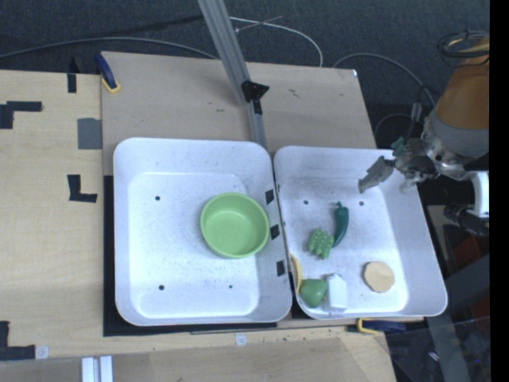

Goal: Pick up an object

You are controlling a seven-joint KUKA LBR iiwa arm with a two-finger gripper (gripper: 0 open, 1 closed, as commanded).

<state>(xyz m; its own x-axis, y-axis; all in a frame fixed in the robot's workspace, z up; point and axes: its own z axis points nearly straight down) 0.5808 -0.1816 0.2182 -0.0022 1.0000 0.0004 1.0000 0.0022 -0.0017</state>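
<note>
Below, pale wooden bench (48, 213) bearing two white bins (143, 293), dark carpet (79, 14) at twelve o'clock, gripper (380, 173) state impossible to tell.

Grey pole (231, 54) slants over bench; blue clamp (106, 72) upper-left.

Your candidate objects: one in the left bin, five in the right.

You've got a light green round plastic bowl (234, 225) upright in the left bin, right of centre. In the right bin: a dark green curved pepper-like piece (340, 222) mid-bin, a small green knobbly toy (320, 243) touching its lower end, a tan round disc (378, 276) lying flat near the front right, and a green rounded fruit (312, 291) beside a small white block (336, 290) at the front edge.
</note>
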